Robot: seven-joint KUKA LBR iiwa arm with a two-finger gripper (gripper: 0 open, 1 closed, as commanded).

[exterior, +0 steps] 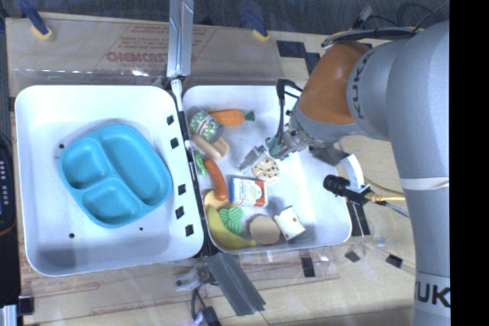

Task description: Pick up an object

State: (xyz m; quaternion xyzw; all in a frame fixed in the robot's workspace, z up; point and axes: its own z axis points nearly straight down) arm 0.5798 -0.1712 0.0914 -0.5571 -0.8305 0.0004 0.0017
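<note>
- The left bin [30,187] holds a blue divided plate [114,173]. The plate lies flat and wide, which makes it a poor choice for a pinch.
- The shared wall [186,164] between the bins is the edge to respect. A green-and-white packet [204,123], a hot dog [210,147] and a red sausage [216,178] lie along or near it, so a grab there risks scraping the rim.
- The right bin [325,221] holds the candidates. A carrot [229,117] lies near the far wall, and a small carton [248,191] sits in the middle. A banana [223,231], a pale lump [264,229] and a little cup [290,223] crowd the near wall.
- A round cookie [266,169] lies just beside the carton and directly under the gripper [265,153], so it looks like the thing being targeted.
- The gripper hangs low over the bin's middle. From this slant I cannot tell whether it is spread or pressed together, and nothing visibly sits in it.
- To do this step well, I would straddle the cookie across its width, settle fully to the bin floor before closing, and keep off the carton's edge.
- The most open floor lies right of the cookie, toward the right wall. A straight lift there should meet nothing.
- The arm [382,95] overhangs the right rim, beside a black fitting [340,187].
</note>
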